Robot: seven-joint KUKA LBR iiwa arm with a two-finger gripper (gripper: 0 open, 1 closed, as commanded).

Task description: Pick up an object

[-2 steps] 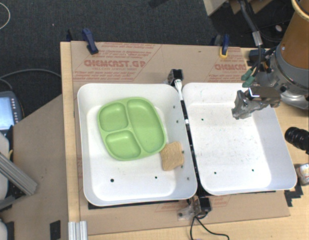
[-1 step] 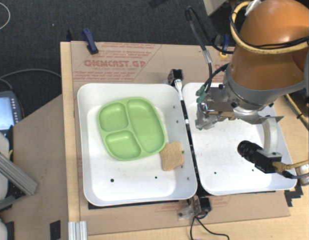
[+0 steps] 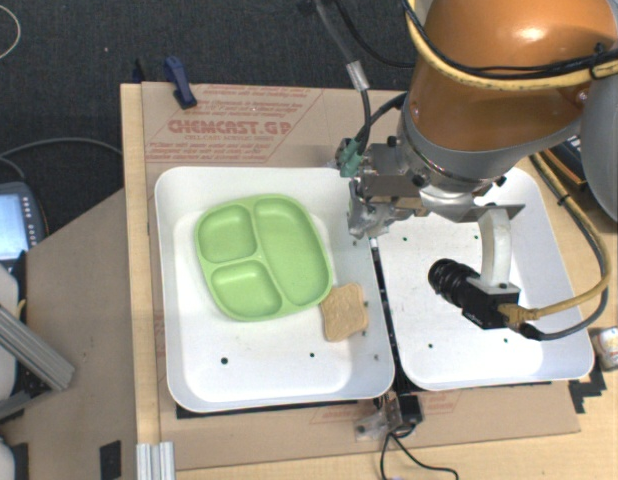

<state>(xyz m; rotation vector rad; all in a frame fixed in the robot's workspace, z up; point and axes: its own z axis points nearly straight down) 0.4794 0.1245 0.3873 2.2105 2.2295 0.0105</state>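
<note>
Hanging low over the seam where the two bins meet, my pincer [image 3: 367, 218] sits near the far end of that divide, just at the inner edge of the left bin [image 3: 179, 308]. From this slant my own wrist hides its tip, so I cannot tell whether it is spread or pressed together, and I see nothing pinched in it.

What I could pick up lies in the left bin. A green plate [image 3: 264, 258] with three compartments rests flat near the bin's middle, turned a little askew to the walls. A tan, roughly square slab [image 3: 343, 312] lies just beside the plate's near right corner, close to the divide; whether it touches the rim I cannot tell. Both are apart from my pincer, the slab nearer the camera.

The right bin [image 3: 549, 338] lies under my arm. Both bins rest on a brown board [image 3: 229, 123] printed with red lettering, with a blue clamp [image 3: 179, 81] at its far left edge.
</note>
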